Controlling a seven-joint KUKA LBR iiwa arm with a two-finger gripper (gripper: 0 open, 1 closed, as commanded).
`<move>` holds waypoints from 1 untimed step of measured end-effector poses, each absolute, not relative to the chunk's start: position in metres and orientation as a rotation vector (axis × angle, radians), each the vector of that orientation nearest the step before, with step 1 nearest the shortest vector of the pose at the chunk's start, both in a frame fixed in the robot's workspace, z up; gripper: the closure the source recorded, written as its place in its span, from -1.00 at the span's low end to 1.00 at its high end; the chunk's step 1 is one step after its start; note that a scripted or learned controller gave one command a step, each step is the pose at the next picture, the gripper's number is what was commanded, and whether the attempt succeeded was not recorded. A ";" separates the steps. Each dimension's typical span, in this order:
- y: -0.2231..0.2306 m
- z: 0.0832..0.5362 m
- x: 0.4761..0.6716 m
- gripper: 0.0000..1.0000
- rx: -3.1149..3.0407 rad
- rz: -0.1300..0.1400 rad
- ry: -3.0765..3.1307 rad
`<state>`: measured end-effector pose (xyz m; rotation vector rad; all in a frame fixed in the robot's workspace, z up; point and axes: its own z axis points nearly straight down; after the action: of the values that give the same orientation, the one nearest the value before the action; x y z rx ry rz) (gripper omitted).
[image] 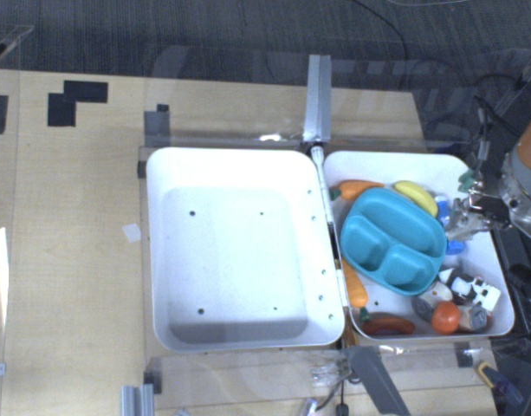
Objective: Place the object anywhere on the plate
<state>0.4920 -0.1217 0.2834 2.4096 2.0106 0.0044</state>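
The blue divided plate (pixel 393 238) is seen in the right bin (pixel 504 319), tilted over other items. A banana (pixel 417 196) lies at its far edge, a tomato (pixel 445 318) near the bin's near right corner. The gripper (pixel 467 215) is poised at the plate's right rim; whether it is apart or together cannot be told.
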 end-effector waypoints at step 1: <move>-0.121 0.219 0.488 1.00 2.673 0.002 1.649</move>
<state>0.4877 -0.1213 0.2193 2.6726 1.6491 0.0020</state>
